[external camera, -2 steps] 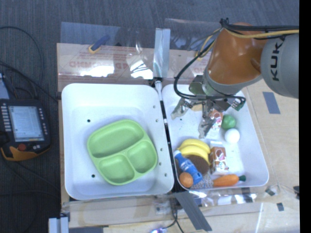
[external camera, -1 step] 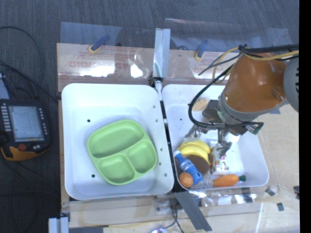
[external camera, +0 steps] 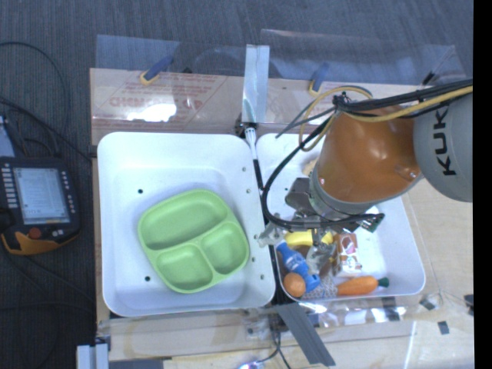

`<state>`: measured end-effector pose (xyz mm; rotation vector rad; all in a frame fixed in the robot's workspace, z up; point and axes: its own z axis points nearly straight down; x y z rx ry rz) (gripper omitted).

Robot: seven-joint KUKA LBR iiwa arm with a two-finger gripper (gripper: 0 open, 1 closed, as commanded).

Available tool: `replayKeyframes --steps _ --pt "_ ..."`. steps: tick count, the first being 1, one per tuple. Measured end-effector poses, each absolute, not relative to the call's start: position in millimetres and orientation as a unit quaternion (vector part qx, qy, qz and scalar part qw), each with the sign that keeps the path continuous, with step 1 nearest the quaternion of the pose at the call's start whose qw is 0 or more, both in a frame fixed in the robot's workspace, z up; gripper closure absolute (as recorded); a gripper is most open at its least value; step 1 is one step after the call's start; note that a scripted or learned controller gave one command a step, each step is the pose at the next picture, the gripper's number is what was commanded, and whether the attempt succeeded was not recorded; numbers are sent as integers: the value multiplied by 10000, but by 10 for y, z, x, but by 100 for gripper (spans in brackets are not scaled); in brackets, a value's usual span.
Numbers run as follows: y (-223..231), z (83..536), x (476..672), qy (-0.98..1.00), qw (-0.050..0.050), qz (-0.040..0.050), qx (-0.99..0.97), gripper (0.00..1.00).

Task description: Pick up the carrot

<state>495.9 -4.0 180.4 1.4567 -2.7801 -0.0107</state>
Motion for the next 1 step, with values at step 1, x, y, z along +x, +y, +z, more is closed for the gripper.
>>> replayKeyframes --steps 1 --pt "-412 1685 4926 -8890 4 -23 4579 0"
